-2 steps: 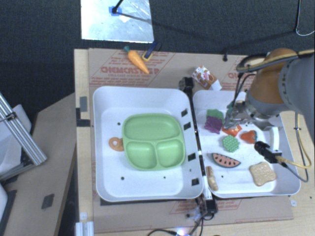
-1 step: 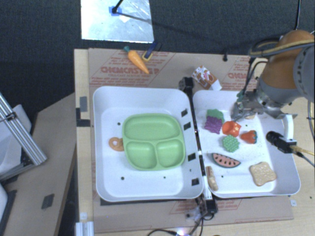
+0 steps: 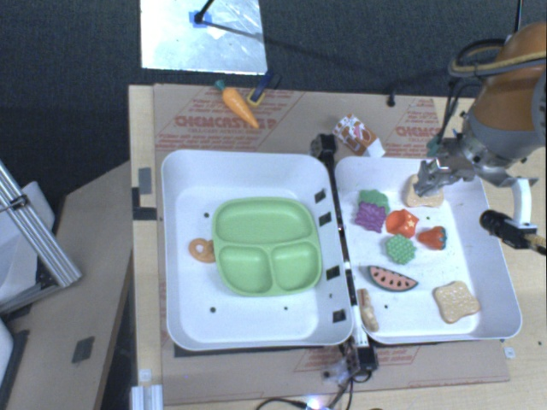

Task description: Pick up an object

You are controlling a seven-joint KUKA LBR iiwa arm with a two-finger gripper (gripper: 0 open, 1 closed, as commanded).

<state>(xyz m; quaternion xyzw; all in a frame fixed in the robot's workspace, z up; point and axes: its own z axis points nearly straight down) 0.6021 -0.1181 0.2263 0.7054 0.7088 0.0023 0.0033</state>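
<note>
My gripper (image 3: 432, 178) hangs low over the back of the right bin (image 3: 496, 263), right above a tan flat food piece (image 3: 425, 198) and seemingly touching it. Spread across that bin are purple grapes (image 3: 370, 216), an orange-red piece (image 3: 402, 223), a red strawberry (image 3: 433, 237), a green knobbly piece (image 3: 399, 248), a watermelon slice (image 3: 392, 278), a toast slice (image 3: 455, 301) and a tan piece (image 3: 367, 308) by the left wall.
The left bin (image 3: 184, 195) holds a green divided plate (image 3: 265, 246) and an orange ring (image 3: 202, 250). Behind the bins lie a toy carrot (image 3: 239, 107), a small wrapped packet (image 3: 357, 135) and a foil sheet (image 3: 203, 24).
</note>
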